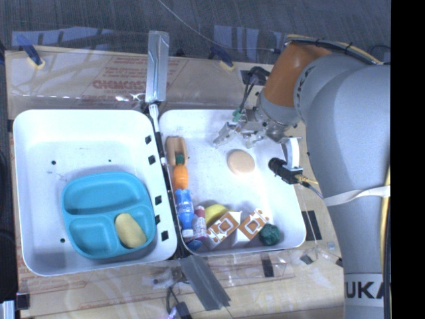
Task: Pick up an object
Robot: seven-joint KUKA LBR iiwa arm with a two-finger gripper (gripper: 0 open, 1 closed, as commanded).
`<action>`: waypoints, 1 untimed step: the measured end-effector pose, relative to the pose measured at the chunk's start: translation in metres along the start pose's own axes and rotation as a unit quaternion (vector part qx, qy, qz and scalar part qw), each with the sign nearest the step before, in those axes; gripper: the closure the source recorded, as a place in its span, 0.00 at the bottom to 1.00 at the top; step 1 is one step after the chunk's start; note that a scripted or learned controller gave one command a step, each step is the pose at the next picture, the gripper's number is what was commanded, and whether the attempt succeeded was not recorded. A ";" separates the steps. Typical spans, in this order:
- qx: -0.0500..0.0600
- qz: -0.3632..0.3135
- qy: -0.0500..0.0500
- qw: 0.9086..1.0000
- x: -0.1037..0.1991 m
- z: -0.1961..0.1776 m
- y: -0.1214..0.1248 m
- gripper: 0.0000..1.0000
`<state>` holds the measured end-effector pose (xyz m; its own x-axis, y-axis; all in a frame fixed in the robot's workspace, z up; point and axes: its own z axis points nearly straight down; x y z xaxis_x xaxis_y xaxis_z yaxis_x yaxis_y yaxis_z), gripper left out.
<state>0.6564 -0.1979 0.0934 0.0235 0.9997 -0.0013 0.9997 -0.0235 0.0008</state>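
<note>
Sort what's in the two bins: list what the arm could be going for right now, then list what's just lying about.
In play:
gripper, above the right bin
tan oval object, just below it

Lying about:
orange bottle
blue bottle
two patterned blocks
dark green object
blue tray holding a yellow object, in the left bin

Dark grey carpet [80, 2] lies beyond a plastic-covered wooden bench [80, 78].

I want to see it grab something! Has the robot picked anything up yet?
Not yet. The gripper hangs over the right bin, just above the tan egg-shaped thing, with nothing between its fingers. Left to do: go down, close on one thing and lift it.
</note>
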 end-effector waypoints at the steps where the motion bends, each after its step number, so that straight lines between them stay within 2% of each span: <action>1: 0.002 -0.030 0.001 1.000 -0.007 0.001 -0.045 0.00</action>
<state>0.6116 -0.2039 0.0920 -0.0366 0.9993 0.0005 0.9993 0.0366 -0.0023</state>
